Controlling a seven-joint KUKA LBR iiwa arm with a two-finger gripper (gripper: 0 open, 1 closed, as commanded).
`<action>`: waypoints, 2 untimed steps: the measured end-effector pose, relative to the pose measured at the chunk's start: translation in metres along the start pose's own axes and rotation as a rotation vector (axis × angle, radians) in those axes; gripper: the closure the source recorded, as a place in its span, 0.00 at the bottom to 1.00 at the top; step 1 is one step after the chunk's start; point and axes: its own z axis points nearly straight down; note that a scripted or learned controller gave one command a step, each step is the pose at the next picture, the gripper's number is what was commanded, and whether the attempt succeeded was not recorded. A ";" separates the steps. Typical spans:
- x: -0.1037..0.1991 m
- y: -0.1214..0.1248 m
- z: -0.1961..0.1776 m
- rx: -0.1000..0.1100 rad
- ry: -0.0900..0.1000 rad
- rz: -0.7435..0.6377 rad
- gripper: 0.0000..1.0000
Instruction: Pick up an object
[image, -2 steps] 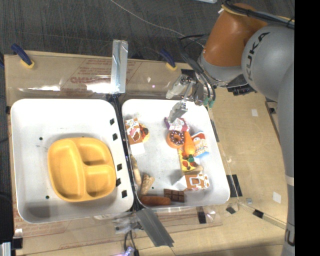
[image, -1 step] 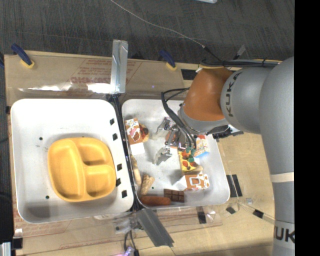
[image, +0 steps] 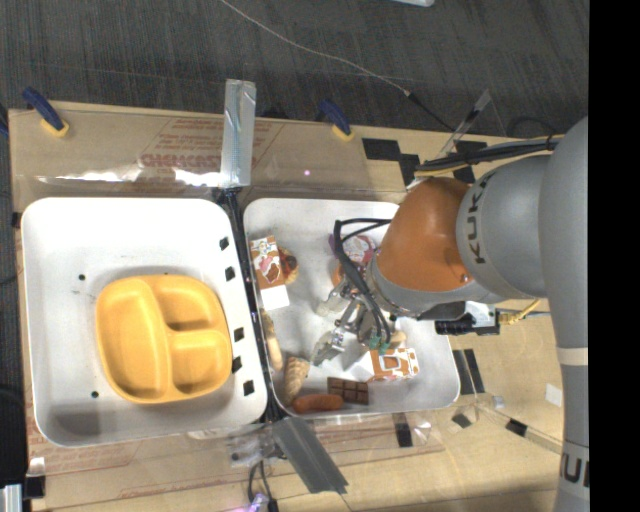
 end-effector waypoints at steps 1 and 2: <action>-0.074 0.068 -0.031 -0.002 -0.007 -0.002 0.00; -0.082 0.031 -0.001 0.001 -0.002 0.011 0.00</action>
